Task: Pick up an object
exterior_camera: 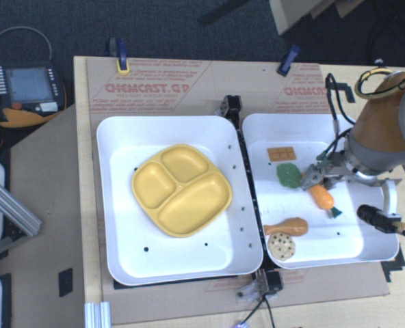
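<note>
Overhead slanted view of the counter (pixel 182 87), a cardboard-covered surface that carries 2 shallow white plastic bins side by side. From my remote station I read the scene as follows.

The left white bin (pixel 120 149) holds 1 yellow plastic divided plate with 3 compartments (pixel 182 190), lying flat near the bin's middle.

The right white bin (pixel 353 248) holds 5 small items. A flat tan waffle-patterned cracker piece (pixel 281 154) lies near the far wall. Just in front of it sits a green rounded toy vegetable (pixel 289 175). An orange toy carrot with a dark green tip (pixel 322 199) lies to the right of the green piece, close to it, tilted with the tip toward the near right. Toward the near wall lie a tan toy drumstick (pixel 288 227) and, touching it on the near side, a round speckled cookie (pixel 282 246).

The grey arm with its orange band (pixel 380 125) enters from the right and hangs over the right bin. The tool (pixel 319 175) sits low between the green piece and the carrot, just above the carrot's blunt end. I cannot tell whether the tool is released or clenched, and I see no item between its parts.
</note>
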Robot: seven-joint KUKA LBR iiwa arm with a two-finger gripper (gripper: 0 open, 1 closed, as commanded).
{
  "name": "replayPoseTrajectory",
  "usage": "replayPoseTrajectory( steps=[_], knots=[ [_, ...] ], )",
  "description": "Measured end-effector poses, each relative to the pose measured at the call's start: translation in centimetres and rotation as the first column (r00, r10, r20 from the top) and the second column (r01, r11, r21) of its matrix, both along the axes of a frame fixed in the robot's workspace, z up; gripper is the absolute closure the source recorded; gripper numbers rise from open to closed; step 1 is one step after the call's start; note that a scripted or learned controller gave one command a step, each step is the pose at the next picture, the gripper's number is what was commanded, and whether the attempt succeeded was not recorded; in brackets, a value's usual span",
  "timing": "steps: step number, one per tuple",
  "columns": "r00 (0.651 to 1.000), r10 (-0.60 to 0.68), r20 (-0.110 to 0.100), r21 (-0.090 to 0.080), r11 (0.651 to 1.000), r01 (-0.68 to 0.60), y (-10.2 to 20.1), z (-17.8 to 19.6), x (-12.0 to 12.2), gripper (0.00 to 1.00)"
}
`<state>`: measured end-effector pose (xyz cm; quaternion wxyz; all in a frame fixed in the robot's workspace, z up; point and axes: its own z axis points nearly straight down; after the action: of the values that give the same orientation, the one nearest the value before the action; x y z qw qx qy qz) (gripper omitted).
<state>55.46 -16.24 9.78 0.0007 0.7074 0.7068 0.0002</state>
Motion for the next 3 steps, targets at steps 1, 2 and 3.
replayPoseTrajectory(
  steps=[1,2,3],
  knots=[
    [1.000,0.002,0.005,-0.001,1.000,-0.002,0.4,4.5,0.6,1.00],
    [1.000,0.003,0.005,-0.001,1.000,-0.003,1.5,9.7,0.8,1.00],
    [1.000,0.002,0.005,-0.001,1.000,-0.002,1.4,14.1,0.5,1.00]
  ],
)
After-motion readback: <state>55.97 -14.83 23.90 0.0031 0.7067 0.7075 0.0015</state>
